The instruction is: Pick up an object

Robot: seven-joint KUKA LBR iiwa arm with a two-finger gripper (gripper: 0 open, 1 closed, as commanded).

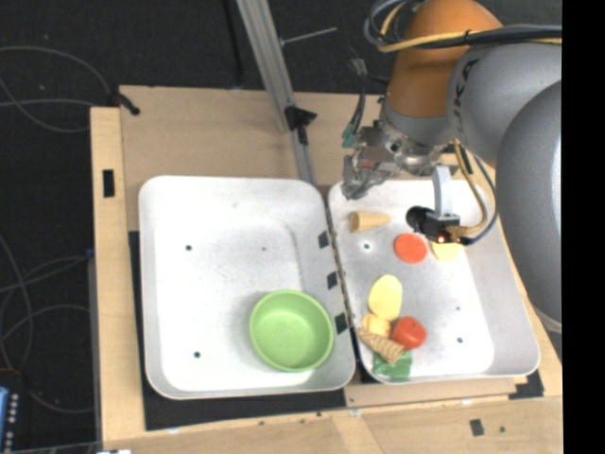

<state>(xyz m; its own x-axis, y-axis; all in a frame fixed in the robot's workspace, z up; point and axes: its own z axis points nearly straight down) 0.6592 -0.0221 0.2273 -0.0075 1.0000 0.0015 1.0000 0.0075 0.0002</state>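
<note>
My claw (pixel 357 185) hangs at the right bin's (pixel 492 348) upper-left corner; I cannot tell its opening. The cone (pixel 369 220) lies just below. Descending here, I risk striking the bin wall.

Grey arm (pixel 510 112) from the right, gripper (pixel 362 180) pointing down.

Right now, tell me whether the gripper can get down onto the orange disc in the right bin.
Probably yes. The gripper hangs over the right bin's far left corner, and the orange disc lies flat nearby with bare floor around it. Only the small ice cream cone lies between, off to one side.
</note>
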